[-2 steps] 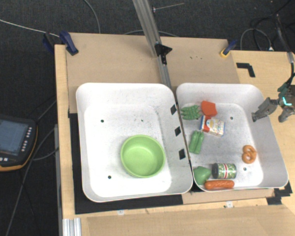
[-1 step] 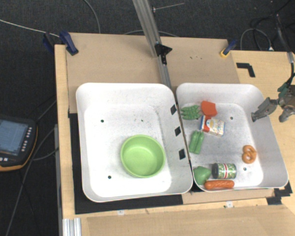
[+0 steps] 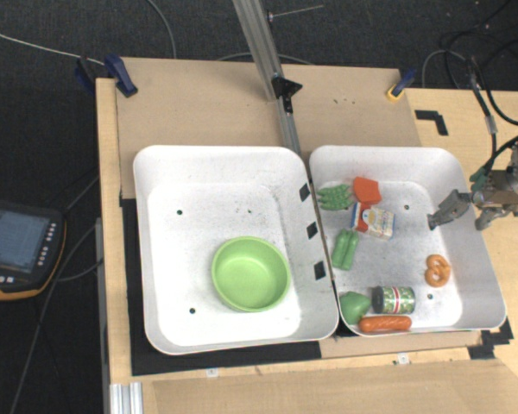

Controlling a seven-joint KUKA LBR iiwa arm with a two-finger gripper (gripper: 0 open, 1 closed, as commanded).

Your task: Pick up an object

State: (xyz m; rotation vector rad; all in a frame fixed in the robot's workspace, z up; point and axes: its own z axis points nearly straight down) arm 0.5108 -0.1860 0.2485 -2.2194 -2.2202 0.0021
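My gripper (image 3: 464, 215) hangs over the right rim of the right bin (image 3: 414, 158), open, with nothing between its fingers. Its dark left finger (image 3: 443, 210) points into the bin. Below it lies an orange pretzel (image 3: 438, 270). Farther left are a red block (image 3: 366, 189), a small white carton (image 3: 377, 222), a green leafy toy (image 3: 333, 197) and a green bottle (image 3: 344, 249). Along the bin's front edge sit a green-labelled can (image 3: 392, 299), a green rounded toy (image 3: 354, 305) and a red sausage-like piece (image 3: 385, 323).
The left bin (image 3: 168, 175) holds a green bowl (image 3: 250, 272). A metal post (image 3: 259, 33) rises from the bench behind the bins. Clips (image 3: 315, 229) sit on the divide between the bins. A pendant (image 3: 15, 247) lies off the bench at far left.
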